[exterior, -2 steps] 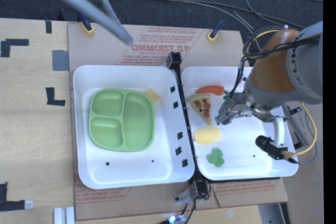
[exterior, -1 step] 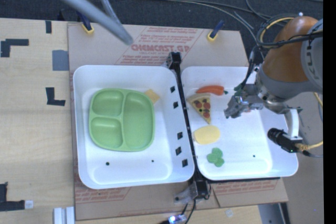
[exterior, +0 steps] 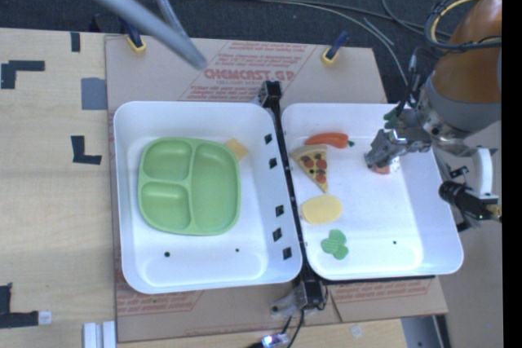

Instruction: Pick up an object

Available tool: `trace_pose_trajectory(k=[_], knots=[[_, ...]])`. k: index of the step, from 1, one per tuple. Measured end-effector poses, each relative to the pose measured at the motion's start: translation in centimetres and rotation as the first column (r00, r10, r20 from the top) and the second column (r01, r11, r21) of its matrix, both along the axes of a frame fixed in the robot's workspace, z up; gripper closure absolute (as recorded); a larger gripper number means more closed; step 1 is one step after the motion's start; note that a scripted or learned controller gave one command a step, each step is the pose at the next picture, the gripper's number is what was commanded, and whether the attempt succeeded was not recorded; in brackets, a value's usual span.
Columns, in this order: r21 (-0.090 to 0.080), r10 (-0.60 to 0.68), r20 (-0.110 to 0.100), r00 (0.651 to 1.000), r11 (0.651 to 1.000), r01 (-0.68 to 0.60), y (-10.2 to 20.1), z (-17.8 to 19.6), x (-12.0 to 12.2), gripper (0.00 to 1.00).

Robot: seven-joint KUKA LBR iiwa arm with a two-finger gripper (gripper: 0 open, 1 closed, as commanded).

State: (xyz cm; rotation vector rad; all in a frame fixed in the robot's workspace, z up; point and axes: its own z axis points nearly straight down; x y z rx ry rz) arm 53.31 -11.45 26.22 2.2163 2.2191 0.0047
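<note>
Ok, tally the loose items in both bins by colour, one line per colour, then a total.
Green: 2, the divided plate in the left bin and the leafy piece in the right bin.
Yellow: 2, a small chunk by the plate and an oval piece.
Orange-red: 2, the carrot-like stick and a small piece under the gripper.
Multicoloured: 1, the pizza slice.
Total: 7

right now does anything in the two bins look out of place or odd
Mostly tidy. One oddity: a small yellow piece sits loose in the left bin, beside the green divided plate rather than on it. The toy foods lie separately in the right bin, unspilled.
</note>
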Motion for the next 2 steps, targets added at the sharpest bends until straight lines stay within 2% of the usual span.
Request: trace_pose_trajectory(k=[1, 2], knots=[[0.003, 0.006, -0.007, 1.000, 1.000, -0.005, 5.8, -0.2, 1.4, 1.00], [0.002, 0.006, -0.006, 1.000, 1.000, -0.006, 11.2, -0.4, 4.0, 1.00]])
